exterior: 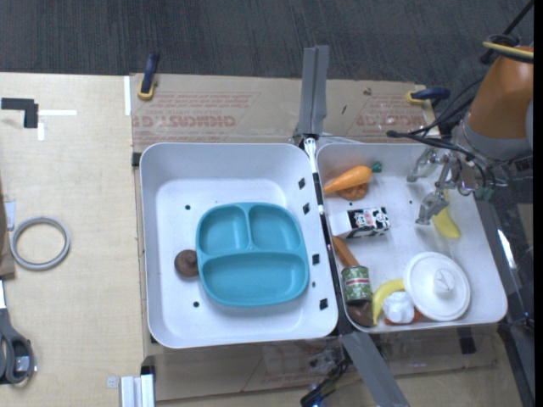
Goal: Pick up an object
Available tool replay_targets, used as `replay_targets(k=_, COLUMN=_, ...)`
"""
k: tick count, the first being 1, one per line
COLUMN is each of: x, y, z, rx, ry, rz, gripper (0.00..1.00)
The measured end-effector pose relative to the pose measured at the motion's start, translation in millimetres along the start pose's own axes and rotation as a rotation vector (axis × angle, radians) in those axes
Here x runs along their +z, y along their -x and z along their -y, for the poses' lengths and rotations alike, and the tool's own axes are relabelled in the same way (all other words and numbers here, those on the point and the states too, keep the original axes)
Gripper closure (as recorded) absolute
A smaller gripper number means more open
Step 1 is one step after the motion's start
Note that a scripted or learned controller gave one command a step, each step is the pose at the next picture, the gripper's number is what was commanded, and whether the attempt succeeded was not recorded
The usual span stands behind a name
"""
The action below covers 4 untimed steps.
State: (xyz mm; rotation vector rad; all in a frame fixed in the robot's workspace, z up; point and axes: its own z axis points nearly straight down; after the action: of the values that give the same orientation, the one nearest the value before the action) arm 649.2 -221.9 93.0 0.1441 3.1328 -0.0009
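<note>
white plastic, two shallow bins side by side on the worktop [76, 168]. going left to right: a grey tape ring [37, 242] lies on the bare wood, well apart from the bins. the left bin [161, 176] holds a teal divided plate [252, 253] with a small brown round thing [186, 263] touching its left edge. the right bin [399, 155] is the crowded one: an orange carrot [349, 179] near the top, a black-and-white cow toy [369, 220] below it, an orange stick [343, 249] along the left wall, a green-labelled can [355, 283], a banana [385, 294], a white lidded bowl [438, 286], and a small yellow piece [446, 225] toward the right.

the gripper [431, 203] hangs low over the right bin, just beside that yellow piece, its fingers apart and nothing between them. this looks like the approach step, with no object lifted yet. the yellow piece seems the likely target; the next move calls for shifting over it, dropping the fingers around it and closing before lifting. it is small and may slip away.
</note>
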Motion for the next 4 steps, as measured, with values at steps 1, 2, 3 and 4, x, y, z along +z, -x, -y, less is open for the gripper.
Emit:
replay_targets(k=1, x=0, y=-27, z=1, rx=0.067, ry=0.0, rz=-0.001, gripper=0.0)
replay_targets(k=2, x=-10, y=-25, z=0, rx=0.064, ry=-0.001, rz=0.004, gripper=1.0)
replay_targets(k=3, x=-10, y=-25, z=0, rx=0.064, ry=-0.001, rz=0.004, gripper=0.0)
replay_targets(k=4, x=-1, y=-11, z=-1, rx=-0.044, ry=-0.001, rz=0.001, gripper=0.0)
